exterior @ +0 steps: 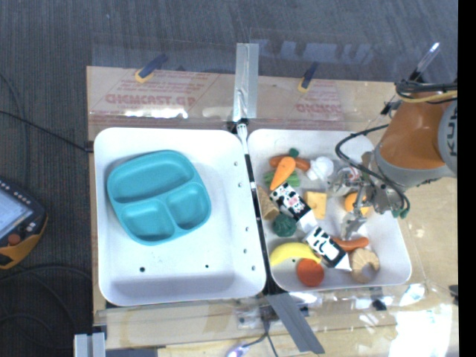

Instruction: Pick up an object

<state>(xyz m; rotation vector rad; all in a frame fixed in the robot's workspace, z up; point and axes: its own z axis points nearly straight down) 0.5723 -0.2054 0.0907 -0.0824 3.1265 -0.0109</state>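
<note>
On the desk (149,95), the left bin (119,274) holds a teal three-compartment tray (158,195), while the right bin (390,262) is crowded with toy food: a carrot (282,171), a black-and-white cow-patterned carton (290,199), a cheese wedge (317,203), a green broccoli piece (284,225), a banana (291,253), a red tomato (311,273), a second cow-patterned piece (324,245), a red sausage (351,242) and a tan bread roll (364,262). The arm's gripper (358,208) hangs low over the right side of that bin, just above the sausage. Whether its jaws are open, closed or gripping anything cannot be told amid the clutter.
</note>
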